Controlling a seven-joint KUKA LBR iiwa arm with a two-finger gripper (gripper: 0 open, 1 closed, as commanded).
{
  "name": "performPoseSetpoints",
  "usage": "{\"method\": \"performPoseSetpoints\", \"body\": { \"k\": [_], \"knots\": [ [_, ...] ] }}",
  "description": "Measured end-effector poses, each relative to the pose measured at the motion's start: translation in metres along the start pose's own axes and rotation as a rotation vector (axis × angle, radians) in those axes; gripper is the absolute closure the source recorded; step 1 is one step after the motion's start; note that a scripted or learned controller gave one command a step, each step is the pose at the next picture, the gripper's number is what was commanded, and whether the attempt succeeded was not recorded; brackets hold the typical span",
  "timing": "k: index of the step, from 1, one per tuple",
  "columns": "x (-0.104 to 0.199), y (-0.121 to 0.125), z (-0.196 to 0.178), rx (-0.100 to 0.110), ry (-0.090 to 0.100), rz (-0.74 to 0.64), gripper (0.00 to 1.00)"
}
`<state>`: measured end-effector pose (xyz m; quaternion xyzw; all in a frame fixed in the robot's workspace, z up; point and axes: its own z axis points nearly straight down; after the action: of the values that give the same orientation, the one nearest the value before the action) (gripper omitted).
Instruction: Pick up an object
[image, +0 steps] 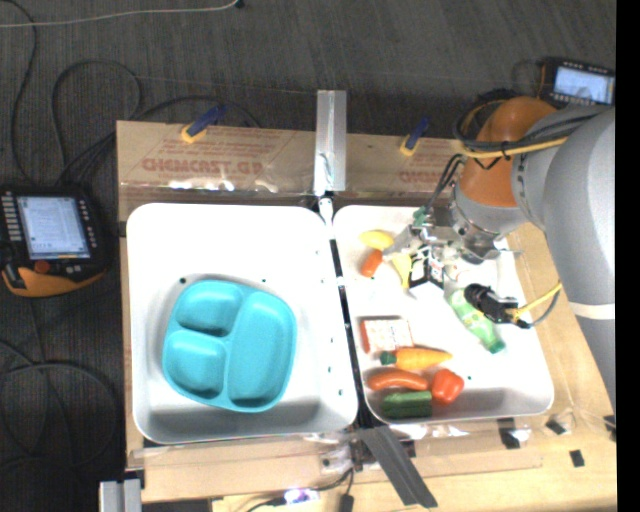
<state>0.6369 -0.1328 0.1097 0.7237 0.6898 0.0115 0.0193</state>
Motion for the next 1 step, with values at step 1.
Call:
{"method": "performPoseSetpoints", "body": {
  "k": [1],
  "knots": [
    [-0.0183,-0.0003,0.0152,0.028,0.011,-0.02,0.0]
  ]
}}
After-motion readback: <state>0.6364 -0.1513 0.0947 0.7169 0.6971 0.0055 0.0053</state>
